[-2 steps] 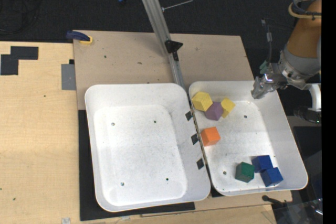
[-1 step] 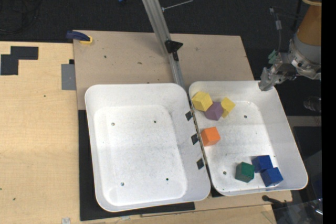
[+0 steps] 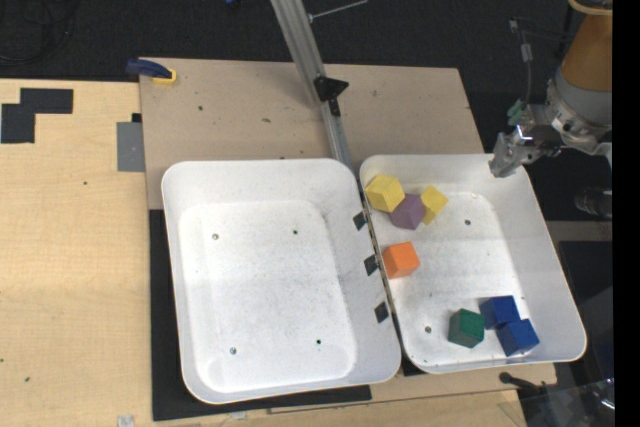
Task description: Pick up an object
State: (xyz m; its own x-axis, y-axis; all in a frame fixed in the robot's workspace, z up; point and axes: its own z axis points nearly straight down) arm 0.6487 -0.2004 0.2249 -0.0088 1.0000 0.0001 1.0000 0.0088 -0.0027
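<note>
The right bin (image 3: 545,245) holds several blocks. A large yellow block (image 3: 384,193), a purple block (image 3: 408,211) and a small yellow block (image 3: 433,201) cluster at its far left. An orange block (image 3: 401,259) lies near the divider. A green block (image 3: 465,328) and two blue blocks (image 3: 508,323) sit at the near right. My gripper (image 3: 507,156) hangs over the far right corner of this bin, apart from every block, with nothing seen between its fingers.
The left bin (image 3: 265,275) stands beside the right one. A slanted aluminium bar (image 3: 296,25) rises from behind the bins' junction. Black clips (image 3: 370,263) line the divider. The arm's orange band (image 3: 588,45) is at the right edge.
</note>
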